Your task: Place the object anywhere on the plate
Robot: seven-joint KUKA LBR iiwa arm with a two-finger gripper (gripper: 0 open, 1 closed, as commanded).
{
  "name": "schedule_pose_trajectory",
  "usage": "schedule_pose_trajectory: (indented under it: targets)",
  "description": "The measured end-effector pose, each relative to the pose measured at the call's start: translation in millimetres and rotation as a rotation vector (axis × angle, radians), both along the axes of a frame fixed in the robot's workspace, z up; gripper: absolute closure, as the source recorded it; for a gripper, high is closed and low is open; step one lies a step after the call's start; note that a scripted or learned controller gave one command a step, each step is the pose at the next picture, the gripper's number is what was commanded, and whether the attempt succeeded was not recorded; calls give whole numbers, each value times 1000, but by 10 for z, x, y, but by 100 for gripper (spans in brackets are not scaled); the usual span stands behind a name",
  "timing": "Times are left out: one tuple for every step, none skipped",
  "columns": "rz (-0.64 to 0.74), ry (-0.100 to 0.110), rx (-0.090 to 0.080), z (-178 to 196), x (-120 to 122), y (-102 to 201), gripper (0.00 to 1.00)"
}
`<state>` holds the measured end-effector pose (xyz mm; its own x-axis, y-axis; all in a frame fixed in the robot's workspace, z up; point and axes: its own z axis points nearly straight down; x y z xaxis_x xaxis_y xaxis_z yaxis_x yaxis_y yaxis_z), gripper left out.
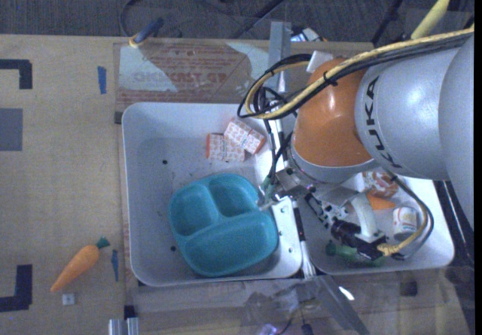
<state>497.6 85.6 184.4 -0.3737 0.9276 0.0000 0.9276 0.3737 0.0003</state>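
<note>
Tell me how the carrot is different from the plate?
The carrot is orange with a green top; the plate is teal all over. The carrot is small and thin; the plate is much bigger, wide and split into compartments. The carrot lies on the bench outside the bins; the plate sits inside the left bin. Both look like toy-like plastic things, and nothing is touching the carrot.

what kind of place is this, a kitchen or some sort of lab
Most likely a robotics lab, not a kitchen: a grey KUKA arm with an orange band reaches over two shallow white bins on a wooden bench, with a teal divided plastic plate and a toy carrot as props.
</note>
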Motion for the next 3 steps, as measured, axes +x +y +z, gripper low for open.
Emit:
schedule_pose_trajectory:
  targets:
    - [-29,-1,0,890,-36,-478,100]
    - [-59,3,0,-343,552,277,100]
    - [108,3,0,-434,-193,836,100]
